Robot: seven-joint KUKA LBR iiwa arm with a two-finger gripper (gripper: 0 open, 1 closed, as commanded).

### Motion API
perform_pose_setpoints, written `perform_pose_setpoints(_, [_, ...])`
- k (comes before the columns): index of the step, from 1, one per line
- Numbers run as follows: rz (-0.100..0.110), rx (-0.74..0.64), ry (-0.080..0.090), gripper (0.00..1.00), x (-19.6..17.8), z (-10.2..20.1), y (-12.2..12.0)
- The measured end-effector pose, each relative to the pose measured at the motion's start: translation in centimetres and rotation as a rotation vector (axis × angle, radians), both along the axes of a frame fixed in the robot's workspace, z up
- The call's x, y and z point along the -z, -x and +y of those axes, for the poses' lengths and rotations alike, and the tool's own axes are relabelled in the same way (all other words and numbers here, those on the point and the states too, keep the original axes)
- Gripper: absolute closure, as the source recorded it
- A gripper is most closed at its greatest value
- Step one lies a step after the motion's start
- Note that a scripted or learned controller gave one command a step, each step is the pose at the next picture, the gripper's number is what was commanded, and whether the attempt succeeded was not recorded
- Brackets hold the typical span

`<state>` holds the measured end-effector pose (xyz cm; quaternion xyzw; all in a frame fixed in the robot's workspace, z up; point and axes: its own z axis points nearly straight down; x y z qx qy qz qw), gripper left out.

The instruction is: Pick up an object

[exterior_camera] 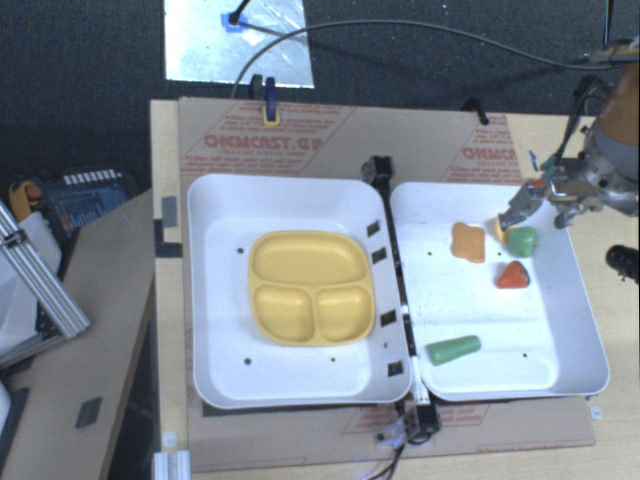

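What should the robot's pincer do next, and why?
Probably dip a little lower: the pincer hangs just above the round green piece at the right bin's far edge, with nothing seen held in it, so that piece looks like the nearest thing to grab.

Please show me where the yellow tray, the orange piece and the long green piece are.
yellow tray [308, 286], camera view, its centre divider.
orange piece [468, 242], camera view, its middle.
long green piece [453, 348], camera view, its middle.

green round piece [520, 238], perhaps touching jaws
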<state>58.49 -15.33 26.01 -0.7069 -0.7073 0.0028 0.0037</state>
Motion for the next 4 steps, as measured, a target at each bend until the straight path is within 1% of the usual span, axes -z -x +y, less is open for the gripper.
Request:
perform_pose_setpoints(1, [-0.011,-0.003,0.002,0.00,-0.6,0.0,-0.2])
perform_pose_setpoints(3, [-0.008,-0.001,0.001,0.00,7.7,0.0,0.2])
perform_pose_setpoints(4, [-0.008,-0.001,0.001,0.00,12.6,0.9,0.8])
